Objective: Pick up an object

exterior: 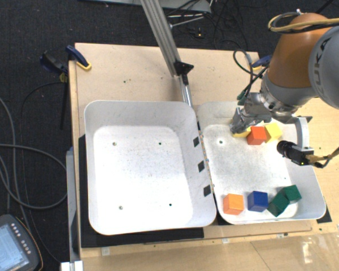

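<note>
The camera view looks down at a slant on a tan bench [130, 66] carrying two shallow white bins side by side. The left bin [96, 168] has a speckled floor with a few small dark dots on it. A grey metal rail [161, 30] runs from the top of the picture down to the seam between the bins.

The right bin [260, 165] holds all the blocks. Along its near edge, from left to right, sit an orange block [233, 203], a blue block [258, 201] just beside it, and two dark green blocks [284, 199] touching each other, one set slightly higher and to the right of the other. These are roughly cube-shaped, so no long axis can be told; each is turned a little askew to the bin's edge.

At the far end of the same bin, the gripper [240, 127] is down at the floor, and a yellow piece [239, 133] peeks out just under its tip. Whether the fingers are wide, narrow or closed on anything cannot be told. Touching it on the right is an orange-red block [258, 135], with a yellow block [273, 131] against that one's right side. The grey arm with its orange band [296, 44] reaches in from the right.
</note>
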`<state>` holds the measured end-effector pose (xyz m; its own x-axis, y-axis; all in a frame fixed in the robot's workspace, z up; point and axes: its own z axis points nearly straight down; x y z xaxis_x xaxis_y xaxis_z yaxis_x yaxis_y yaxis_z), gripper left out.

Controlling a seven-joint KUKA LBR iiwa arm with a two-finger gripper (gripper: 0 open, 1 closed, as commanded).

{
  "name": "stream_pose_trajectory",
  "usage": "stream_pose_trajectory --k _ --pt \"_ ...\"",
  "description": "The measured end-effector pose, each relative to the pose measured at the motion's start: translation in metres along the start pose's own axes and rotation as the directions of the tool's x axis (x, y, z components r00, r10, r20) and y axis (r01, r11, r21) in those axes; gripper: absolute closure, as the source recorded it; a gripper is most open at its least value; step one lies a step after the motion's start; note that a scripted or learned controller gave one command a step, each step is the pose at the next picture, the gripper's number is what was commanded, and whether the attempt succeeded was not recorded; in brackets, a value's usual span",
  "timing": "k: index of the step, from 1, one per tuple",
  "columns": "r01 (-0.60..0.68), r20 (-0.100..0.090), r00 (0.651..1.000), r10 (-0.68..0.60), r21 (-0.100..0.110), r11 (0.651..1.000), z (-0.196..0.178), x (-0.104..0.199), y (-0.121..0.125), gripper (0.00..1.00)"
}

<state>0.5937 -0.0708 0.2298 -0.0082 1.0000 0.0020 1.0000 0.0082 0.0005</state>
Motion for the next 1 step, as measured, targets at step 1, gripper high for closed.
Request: stream_pose_trajectory --k 1 --pt "0.000 0.000 1.000 0.000 0.003 1.000 0.0094 0.0524 -0.0101 1.00"
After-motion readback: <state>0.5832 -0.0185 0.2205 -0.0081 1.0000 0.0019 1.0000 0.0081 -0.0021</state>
